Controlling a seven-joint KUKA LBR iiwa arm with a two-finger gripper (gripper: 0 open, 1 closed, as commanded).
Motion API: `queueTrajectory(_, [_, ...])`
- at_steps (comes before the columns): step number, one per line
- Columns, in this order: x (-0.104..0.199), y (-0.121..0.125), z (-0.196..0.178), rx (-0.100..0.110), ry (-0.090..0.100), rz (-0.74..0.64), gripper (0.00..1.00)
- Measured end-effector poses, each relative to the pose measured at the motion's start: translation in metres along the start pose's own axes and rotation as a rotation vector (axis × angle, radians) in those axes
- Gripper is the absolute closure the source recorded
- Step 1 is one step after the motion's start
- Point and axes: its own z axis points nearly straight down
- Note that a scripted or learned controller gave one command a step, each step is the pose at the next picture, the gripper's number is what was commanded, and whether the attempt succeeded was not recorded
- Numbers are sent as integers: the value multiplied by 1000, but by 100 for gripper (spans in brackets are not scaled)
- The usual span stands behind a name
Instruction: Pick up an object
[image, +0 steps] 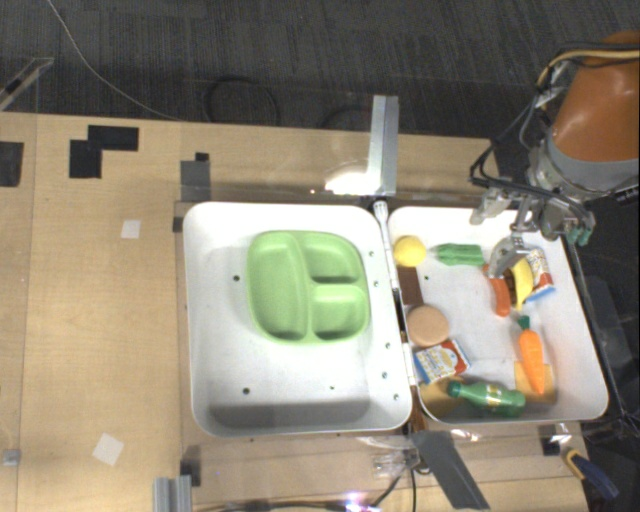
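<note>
The gripper hangs over the right bin near its far right corner, above a banana; its state I cannot tell. The left bin holds a green divided tray.

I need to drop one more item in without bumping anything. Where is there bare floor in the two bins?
Left bin: bare floor around the green divided tray, widest along the near edge. Right bin: one open patch mid-floor, between the round tan piece and the carrot. It is crowded under the end effector and along the near wall by the green bottle.
</note>
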Motion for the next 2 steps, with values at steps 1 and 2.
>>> queueTrajectory(1, [26,-80,142,1,-2,67,0])
queueTrajectory(2, [84,-60,148,2,-4,40,0])
